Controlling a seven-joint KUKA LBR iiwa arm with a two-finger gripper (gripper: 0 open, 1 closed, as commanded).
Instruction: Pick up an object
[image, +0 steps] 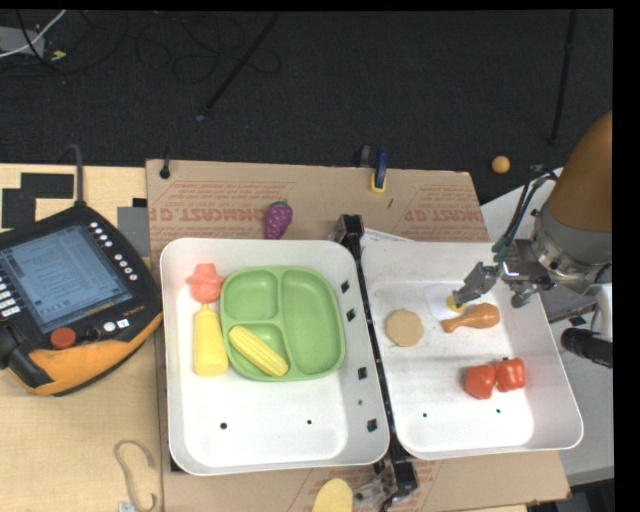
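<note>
My gripper (498, 292) hangs over the upper right part of the right bin (430, 430), its two fingers spread open with nothing between them. Just below it lies a tan-orange toy drumstick (474, 319), close to the left finger's tip but not gripped. A round tan cookie (405, 327) rests to the left of the drumstick. A red toy pepper (495, 378) sits lower down in the same bin.
The left bin (260, 430) holds a green divided plate (300, 310) with a corn cob (258, 350) in it, a yellow bottle (208, 342) and a pink toy (204, 283). Purple grapes (278, 218) lie behind the bins. A teach pendant (60, 290) sits far left.
</note>
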